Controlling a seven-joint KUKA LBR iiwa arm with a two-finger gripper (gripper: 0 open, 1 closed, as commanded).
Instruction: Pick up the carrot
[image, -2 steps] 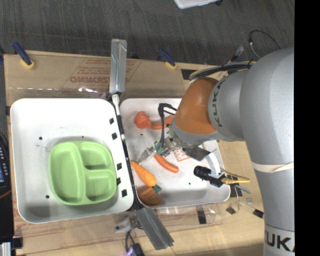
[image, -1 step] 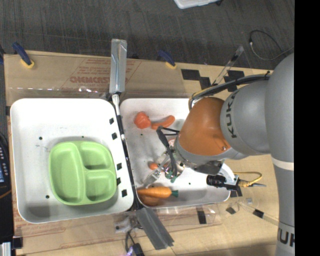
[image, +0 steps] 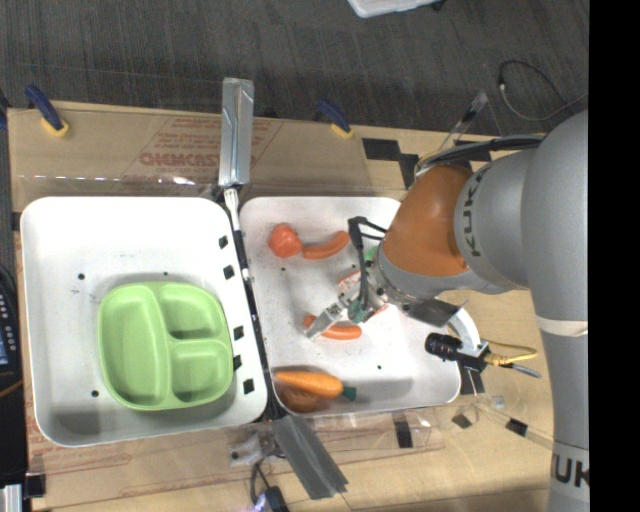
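The carrot (image: 308, 382) is orange with a green stub at its right end. It lies along the front wall of the right bin (image: 400, 215). My gripper (image: 335, 308) hangs low over the middle of that bin, some way behind the carrot and apart from it. Its fingers (image: 318, 322) stand open with nothing between them. A small orange-red piece (image: 344, 332) lies just beside the lower fingertip.
A round red-orange thing (image: 284, 240) and a curved orange piece (image: 326, 246) lie at the back of the right bin. The left bin (image: 60, 250) holds a green divided plate (image: 165, 345). The arm's orange band (image: 435, 230) overhangs the right bin's right side.
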